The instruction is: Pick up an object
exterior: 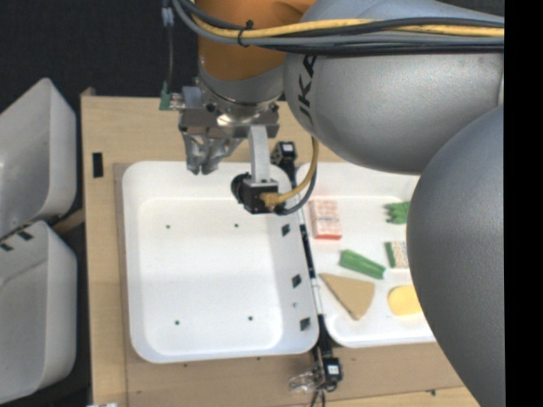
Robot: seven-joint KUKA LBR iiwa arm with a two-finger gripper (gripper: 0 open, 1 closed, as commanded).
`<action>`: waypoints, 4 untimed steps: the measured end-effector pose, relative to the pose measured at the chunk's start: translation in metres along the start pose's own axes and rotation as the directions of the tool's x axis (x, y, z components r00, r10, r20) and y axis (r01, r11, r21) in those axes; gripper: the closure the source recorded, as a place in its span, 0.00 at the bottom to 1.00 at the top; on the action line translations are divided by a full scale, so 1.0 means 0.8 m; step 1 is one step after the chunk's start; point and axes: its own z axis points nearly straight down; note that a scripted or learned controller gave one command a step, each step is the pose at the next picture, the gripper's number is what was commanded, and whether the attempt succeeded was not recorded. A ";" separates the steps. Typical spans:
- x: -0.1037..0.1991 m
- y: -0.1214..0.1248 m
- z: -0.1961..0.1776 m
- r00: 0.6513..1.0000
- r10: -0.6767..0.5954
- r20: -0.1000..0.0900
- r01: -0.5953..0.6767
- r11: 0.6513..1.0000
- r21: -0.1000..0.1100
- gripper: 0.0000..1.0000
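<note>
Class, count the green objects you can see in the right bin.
3: a green block mid-bin, a green piece further back, and a green-edged item beside the arm. The arm may hide more.

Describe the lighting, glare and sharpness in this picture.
Camera view: even, soft light; the left bin looks bright but keeps its detail; a glossy highlight sits on the orange band; the arm blocks much of the right bin; small items stay fairly sharp.

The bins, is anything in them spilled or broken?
Nothing stands out. The pieces in the right bin, such as the green block and the tan wedge, lie loose but whole. The gripper hangs over the left bin.
</note>
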 end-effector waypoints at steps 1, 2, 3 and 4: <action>-0.009 -0.050 -0.193 1.000 -0.005 -0.013 0.005 0.999 -0.033 1.00; 0.001 -0.103 0.025 1.000 -0.003 0.001 0.003 1.000 0.000 1.00; -0.004 -0.147 -0.172 1.000 -0.006 -0.015 0.006 0.999 -0.035 1.00; 0.002 -0.144 0.024 1.000 -0.001 0.000 0.001 1.000 -0.005 1.00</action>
